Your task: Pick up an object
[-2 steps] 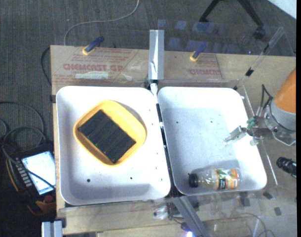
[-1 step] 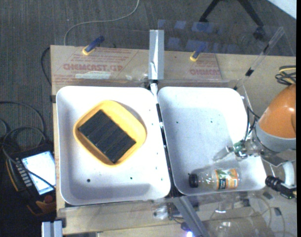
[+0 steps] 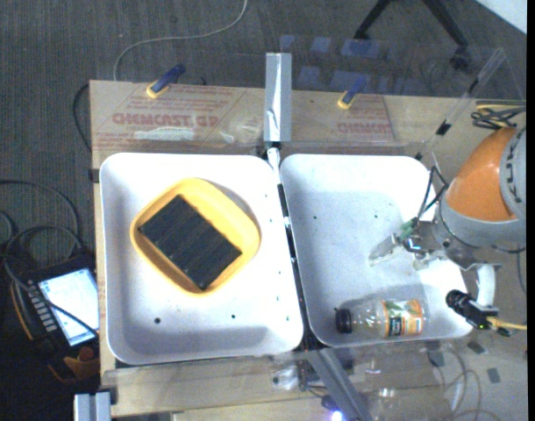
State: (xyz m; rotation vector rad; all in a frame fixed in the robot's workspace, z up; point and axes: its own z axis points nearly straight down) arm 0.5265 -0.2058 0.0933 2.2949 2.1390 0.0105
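A clear plastic bottle (image 3: 383,316) with a black cap and an orange-and-green label lies on its side along the near edge of the right-hand shallow white bin (image 3: 338,200), cap pointing left toward the divider between the bins. Its body is see-through, the label wrapping the right half; its right end lies close to the bin's near right corner.

The grey robot arm (image 3: 487,196) with its orange band reaches in from the right, its hand (image 3: 399,242) low over the right side of the same bin — farther from the camera than the bottle and apart from it. Whether its fingers are spread or closed cannot be told; nothing can be made out between them.

The rest of the right bin's floor, left and far of the hand, lies open and white. The bottle sits close against the near wall, leaving room on its far side.

In the left-hand white bin (image 3: 127,314), a yellow rounded-square dish (image 3: 228,204) holding a black ribbed slab (image 3: 190,240) sits tilted at a diagonal near the middle — with bare floor around it, widest toward the near edge.

Both bins rest side by side on a brown board worktop (image 3: 110,112), their inner rims nearly touching. On the floor at near left lies a small lit screen (image 3: 67,301) among dark cables.
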